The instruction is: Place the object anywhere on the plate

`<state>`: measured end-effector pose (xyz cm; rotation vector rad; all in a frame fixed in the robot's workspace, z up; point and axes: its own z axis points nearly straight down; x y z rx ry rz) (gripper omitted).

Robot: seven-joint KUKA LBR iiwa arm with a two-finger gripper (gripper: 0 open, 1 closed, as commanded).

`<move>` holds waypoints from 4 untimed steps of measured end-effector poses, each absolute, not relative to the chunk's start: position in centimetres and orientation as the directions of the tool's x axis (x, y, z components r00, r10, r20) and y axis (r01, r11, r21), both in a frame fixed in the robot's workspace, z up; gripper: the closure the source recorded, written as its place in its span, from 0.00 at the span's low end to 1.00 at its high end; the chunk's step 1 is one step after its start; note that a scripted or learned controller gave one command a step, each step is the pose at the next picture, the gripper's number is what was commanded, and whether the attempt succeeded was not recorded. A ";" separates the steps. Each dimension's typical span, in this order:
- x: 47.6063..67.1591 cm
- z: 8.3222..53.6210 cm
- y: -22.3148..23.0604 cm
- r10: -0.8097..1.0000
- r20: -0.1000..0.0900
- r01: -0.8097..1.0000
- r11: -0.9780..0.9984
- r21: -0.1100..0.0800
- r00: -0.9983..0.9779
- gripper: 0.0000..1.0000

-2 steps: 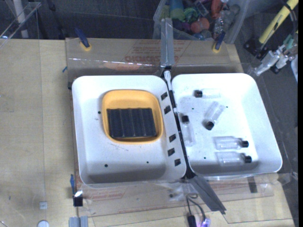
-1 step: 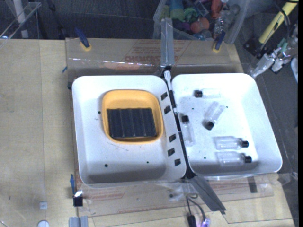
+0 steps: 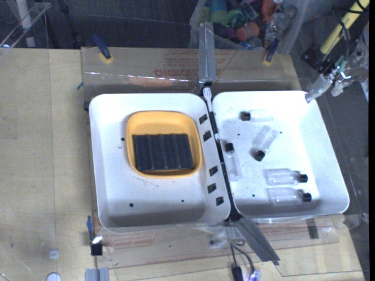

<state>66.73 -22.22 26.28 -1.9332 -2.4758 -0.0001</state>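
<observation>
1. Vials are lying loose in the right bin (image 3: 319, 151), all of them apart from the gripper (image 3: 335, 81), which is hanging off that bin's far right corner. Whether the jaws are open or closed I cannot tell; nothing is showing between them.
2. The plate (image 3: 133, 127), yellow with a black ridged insert (image 3: 163, 152), is sitting in the left bin (image 3: 108, 157), farther from the jaws than any vial and across the divider (image 3: 210, 136). A carry is likely risking a knock on that divider if the arm is travelling low.
3. The paired vials (image 3: 284, 177) are lying side by side, nearly touching, well below the jaws in the view. Closing on one is probably nudging the other.
4. The tilted vial (image 3: 263, 141) is lying down-left of the jaws with free floor around it, seemingly the easiest pick. Being round and clear, it is liable to be rolling or slipping out.
5. The vial by the divider (image 3: 230, 160) is sitting farthest from the jaws, tight to the wall, leaving little room.
</observation>
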 end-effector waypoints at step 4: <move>66.8 30.5 -22.3 0.939 -0.004 0.939 0.343 0.004 -0.343 0.00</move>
